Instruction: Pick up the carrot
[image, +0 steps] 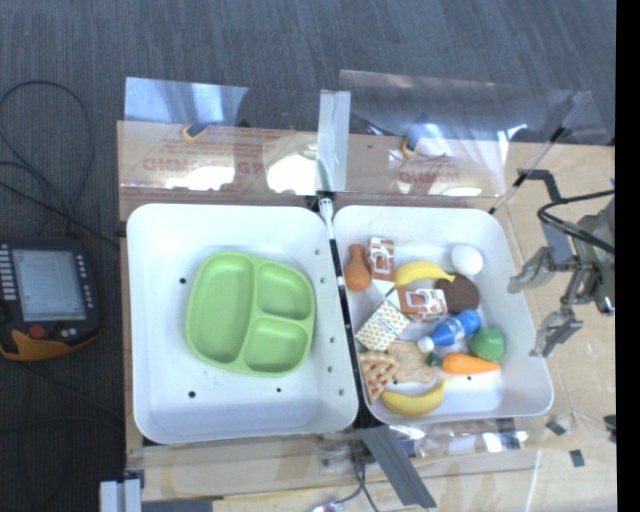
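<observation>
The carrot (470, 365) is a small orange piece lying flat near the front right of the right bin (520, 390). A green round item (489, 343) touches it from behind, and a banana (412, 399) lies to its left. My gripper (540, 303) hangs over the bin's right rim, to the right of the carrot and a little behind it. Its two fingers are spread open, with nothing between them.
The right bin also holds a blue bottle (452, 330), a second banana (424, 271), a white egg (466, 260), a brown round item (461, 293), a drumstick (357, 267), crackers and small cartons. A green divided plate (250, 312) sits in the left bin (160, 400).
</observation>
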